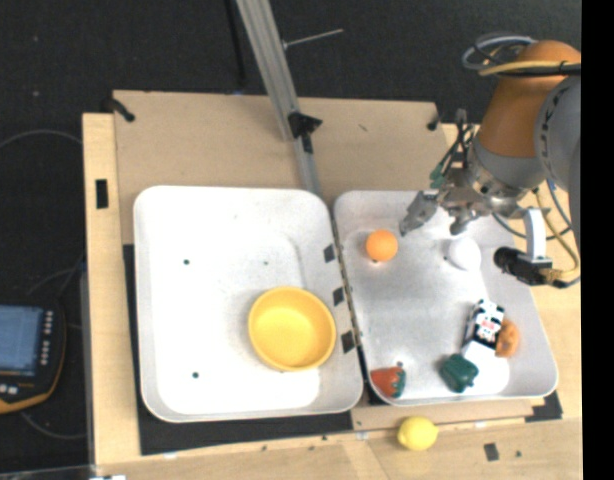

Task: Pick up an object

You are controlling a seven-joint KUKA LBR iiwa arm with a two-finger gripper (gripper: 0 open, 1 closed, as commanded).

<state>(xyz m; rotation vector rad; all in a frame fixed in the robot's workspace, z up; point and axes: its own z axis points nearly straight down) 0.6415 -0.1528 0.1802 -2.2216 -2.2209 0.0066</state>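
The tool (439, 213) hangs over the far part of the right bin (427, 368), with its two fingers spread apart and nothing between them, probably so that it can come down around one object. The nearest candidate is a small orange ball (381, 246), round and smooth, lying just left of the tool and not touching it. A pale rounded piece (464, 256) lies a little to the right. At the near side of this bin sit a black-and-white toy (486, 325) beside a brownish lump (508, 339), a dark green object (459, 372) and a red one (388, 379). The left bin (187, 238) holds a glossy yellow bowl (291, 328). A lemon-like yellow object (417, 433) rests on the tabletop (207, 138), outside both bins.
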